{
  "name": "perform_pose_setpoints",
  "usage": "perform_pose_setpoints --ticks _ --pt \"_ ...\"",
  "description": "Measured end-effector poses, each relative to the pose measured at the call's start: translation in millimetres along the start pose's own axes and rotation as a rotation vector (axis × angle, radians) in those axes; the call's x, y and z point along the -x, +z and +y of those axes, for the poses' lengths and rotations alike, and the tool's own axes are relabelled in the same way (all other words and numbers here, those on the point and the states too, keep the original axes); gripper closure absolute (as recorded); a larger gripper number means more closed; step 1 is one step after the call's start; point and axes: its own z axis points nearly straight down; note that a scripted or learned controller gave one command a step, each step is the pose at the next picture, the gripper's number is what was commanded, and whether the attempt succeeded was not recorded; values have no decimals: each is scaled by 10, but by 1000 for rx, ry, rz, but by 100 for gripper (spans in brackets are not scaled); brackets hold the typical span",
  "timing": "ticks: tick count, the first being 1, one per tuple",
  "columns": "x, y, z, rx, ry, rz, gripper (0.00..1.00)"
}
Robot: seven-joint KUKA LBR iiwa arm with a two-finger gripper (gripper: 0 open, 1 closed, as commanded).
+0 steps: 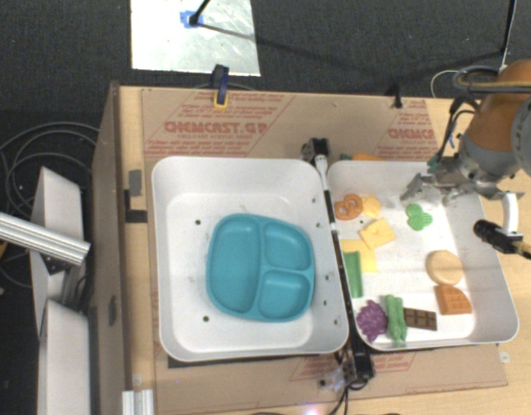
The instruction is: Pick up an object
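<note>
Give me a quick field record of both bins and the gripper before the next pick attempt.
left bin: holds a teal three-compartment plastic plate, nothing on it
right bin: toy food scattered
back of right bin: brown pretzel, green broccoli piece, yellow cheese wedge
front of right bin: purple grape bunch, dark chocolate bar, orange waffle, tan bread roll
gripper: over the back of the right bin, just behind the broccoli, holding nothing visible
</note>
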Motion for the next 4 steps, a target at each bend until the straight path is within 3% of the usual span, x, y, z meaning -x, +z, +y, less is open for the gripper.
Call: perform_pose_setpoints --ticks 1,2,3,4 --pt "-176 125 -316 -8 3 2 0" --pt "8 -442 -449 -1 4 0 0" --pt "-364 -115 -353 -6 -3 3 0" --pt "-890 -210 -656 -7 -4 5 0"
